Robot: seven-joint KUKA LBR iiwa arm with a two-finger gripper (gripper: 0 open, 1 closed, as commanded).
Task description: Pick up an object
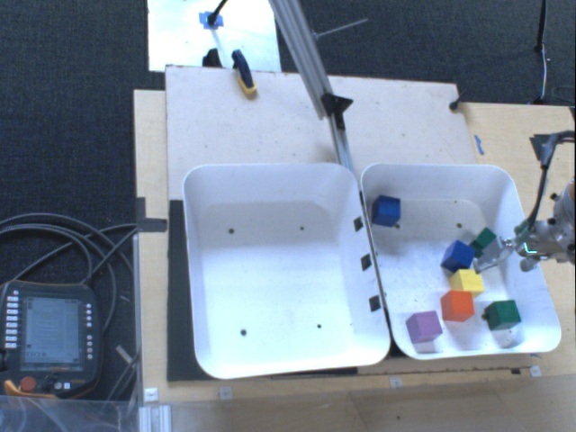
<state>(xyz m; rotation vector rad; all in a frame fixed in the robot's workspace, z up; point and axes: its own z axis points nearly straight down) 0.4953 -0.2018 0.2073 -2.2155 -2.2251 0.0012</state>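
- Camera view, looking down on the worktop [270, 115] with two white bins side by side: left bin [270, 201] toward the worktop's left edge, right bin [432, 183] toward its right edge.
- End effector [504, 252] reaching in over the right bin's right rim, low among the cubes; cannot tell how far open, and nothing visibly caught in it.
- Candidates for the pick all in the right bin: a blue cube [386, 211] alone near the bin's back-left corner; a second blue cube [457, 256] and a dark green cube [484, 238] just beside the end effector; a yellow cube [466, 281] touching or nearly touching an orange cube [457, 305]; a purple cube [424, 327] at the front rim; another green cube [502, 313] near the front-right corner.
- Likely trouble: crowding. With the second blue cube, dark green cube and yellow cube packed close, a closing grip could land on an edge or between two cubes and push them apart instead of seizing one.
- Also risky: the nearby right rim, which could foul the wrist or let a cube wedge against the wall.
- A grip on a cube's corner would probably slip on lifting.
- Teach pendant [49, 336] off the worktop's front-left corner, well clear.
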